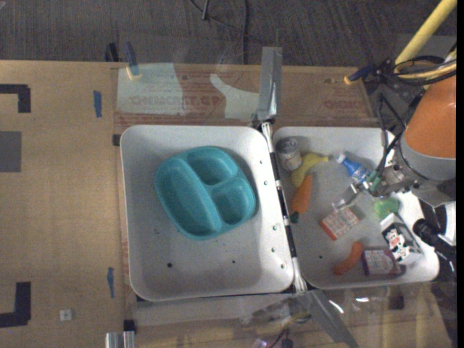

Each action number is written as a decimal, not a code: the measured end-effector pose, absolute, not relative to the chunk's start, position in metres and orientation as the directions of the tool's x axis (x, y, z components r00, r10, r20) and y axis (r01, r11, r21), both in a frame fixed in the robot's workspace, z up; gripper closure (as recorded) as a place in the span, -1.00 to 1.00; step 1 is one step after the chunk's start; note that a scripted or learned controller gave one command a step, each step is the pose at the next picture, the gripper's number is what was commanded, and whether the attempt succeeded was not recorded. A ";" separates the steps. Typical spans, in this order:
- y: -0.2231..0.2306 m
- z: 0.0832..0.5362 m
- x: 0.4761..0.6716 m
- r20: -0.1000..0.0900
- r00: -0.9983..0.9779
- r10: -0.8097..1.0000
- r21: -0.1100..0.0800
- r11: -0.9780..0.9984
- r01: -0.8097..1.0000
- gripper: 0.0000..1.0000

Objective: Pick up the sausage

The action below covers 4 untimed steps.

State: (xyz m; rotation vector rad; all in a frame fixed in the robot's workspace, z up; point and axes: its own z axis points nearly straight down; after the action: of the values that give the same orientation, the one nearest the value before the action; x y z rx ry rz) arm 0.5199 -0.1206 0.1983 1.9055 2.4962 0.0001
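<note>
Can't tell the claw's [365,187] grip; short orange-brown sausage [347,258] lies nearer me, small orange-and-white carton [340,223] between them, purple packet [378,262] beside.

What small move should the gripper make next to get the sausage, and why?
Probably move the gripper toward the view's bottom, then lower it: the small orange-brown curved sausage lies near the right white bin's front edge, beside a purple packet, apart from the gripper.

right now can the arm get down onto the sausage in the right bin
Probably yes. The sausage lies near the front of the right bin, bare on top. Its right end sits close to a purple packet, which could crowd the fingers. The gripper hovers farther back.
</note>
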 end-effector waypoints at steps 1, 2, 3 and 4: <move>-0.142 0.115 0.479 0.001 -0.328 0.945 -0.001 0.328 0.945 -1.00; -0.162 0.093 0.493 -0.001 -0.312 0.950 0.001 0.312 0.950 -1.00; -0.164 0.102 0.493 -0.003 -0.307 0.952 0.003 0.307 0.952 1.00; -0.062 0.275 0.495 -0.001 -0.454 0.891 0.001 0.454 0.891 1.00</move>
State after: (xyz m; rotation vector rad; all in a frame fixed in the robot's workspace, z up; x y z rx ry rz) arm 0.4952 -0.0622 0.2754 1.6401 2.6774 0.0001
